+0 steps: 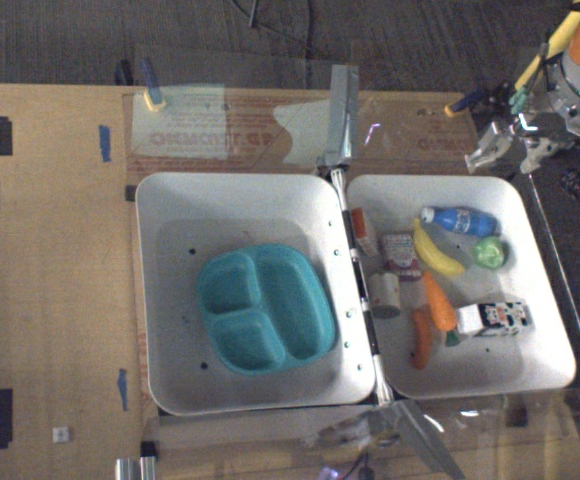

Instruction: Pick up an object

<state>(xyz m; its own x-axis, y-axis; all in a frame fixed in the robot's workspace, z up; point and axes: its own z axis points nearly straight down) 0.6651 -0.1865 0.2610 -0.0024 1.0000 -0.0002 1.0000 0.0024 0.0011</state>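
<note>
The right bin (545, 368) holds several small items: a blue bottle (460, 220), a yellow banana (436, 252), a green round piece (490, 254), a small labelled can (400, 253), a grey can (383, 295), an orange carrot (438, 303), a red-orange piece (422, 336) and a black-and-white carton (493, 318). My gripper (507, 156) hangs above the bench just beyond the right bin's far right corner. It is open, and nothing is between its fingers.
In the left bin (170, 218) lies a teal divided plate (265, 308). A metal divider (355, 278) runs between the two bins. A clear panel (230, 118) stands behind the left bin. Blue tape marks dot the brown bench top.
</note>
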